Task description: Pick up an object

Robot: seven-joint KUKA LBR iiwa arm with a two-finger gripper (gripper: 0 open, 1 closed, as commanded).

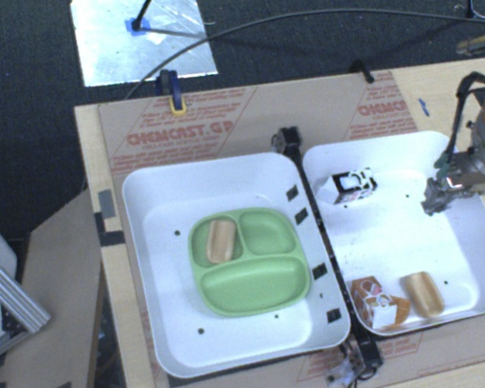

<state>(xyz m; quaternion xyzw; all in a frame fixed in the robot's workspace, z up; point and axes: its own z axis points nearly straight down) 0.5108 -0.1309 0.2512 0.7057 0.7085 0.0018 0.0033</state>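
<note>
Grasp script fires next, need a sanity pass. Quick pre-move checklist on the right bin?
1. Gripper over right bin: ok.
2. Nothing between gripper fingers: cannot tell, too small.
3. Targets in right bin: ok; black-and-white item at far side, bun and wrapped snack at near edge.
4. Bun and wrapped snack apart: ok, though close.
5. Green tray in left bin, away from arm: ok.

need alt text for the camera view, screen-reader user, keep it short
The gripper hangs over the right edge of the right white bin, which holds a black-and-white packet near the back and a wrapped snack beside a tan bun at the front. In the left bin, a green divided plate carries another bun.
</note>
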